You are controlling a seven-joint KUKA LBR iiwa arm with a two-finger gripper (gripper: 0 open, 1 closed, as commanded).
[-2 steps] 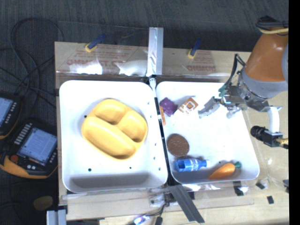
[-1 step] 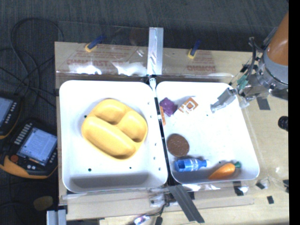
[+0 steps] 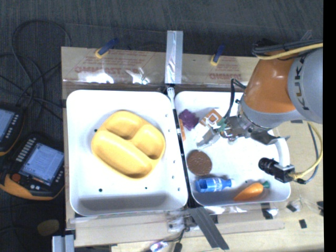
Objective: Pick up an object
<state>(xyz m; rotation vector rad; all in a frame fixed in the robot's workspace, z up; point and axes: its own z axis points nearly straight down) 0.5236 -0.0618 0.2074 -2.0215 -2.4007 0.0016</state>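
bread [image 3: 128,143] in left bin [image 3: 79,193]; disc [image 3: 199,162], bottle [image 3: 213,184], carrot [image 3: 249,191] in right bin [image 3: 281,193], bottle between disc and carrot

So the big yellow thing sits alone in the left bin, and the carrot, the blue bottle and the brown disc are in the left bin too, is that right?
Not quite. The big yellow thing does sit alone in the left bin, but the camera view shows the carrot, the blue bottle and the brown disc in the right bin, where the arm reaches in.

A dark grey ribbed carpet floor [image 3: 131,9] surrounds the pale wooden bench [image 3: 310,140]. Black cables [image 3: 31,83] trail across it at the left, near an orange-and-black handheld control pendant [image 3: 34,167].
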